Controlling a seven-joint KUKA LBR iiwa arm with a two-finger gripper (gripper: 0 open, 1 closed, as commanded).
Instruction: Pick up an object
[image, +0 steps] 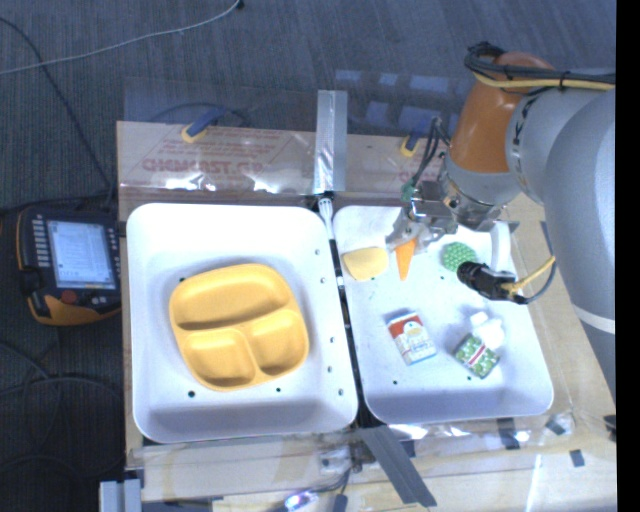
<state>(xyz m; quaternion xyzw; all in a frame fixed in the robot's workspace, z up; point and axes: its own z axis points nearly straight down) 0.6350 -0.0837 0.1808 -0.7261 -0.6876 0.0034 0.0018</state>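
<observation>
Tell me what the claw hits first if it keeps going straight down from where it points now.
Probably the orange cone-shaped piece, which sits right under the claw in the right bin; depth is unclear from this slanted view.

Gripper (413, 232) over right bin (520, 385), orange cone (403, 258) seemingly pinched, yellow tray (238, 322) left

Divided tray (238, 322) lay in left bin (150, 400). Right bin (520, 395) held carton (411, 336), bottle (479, 347) to its right, gripper (412, 232) behind them.
</observation>
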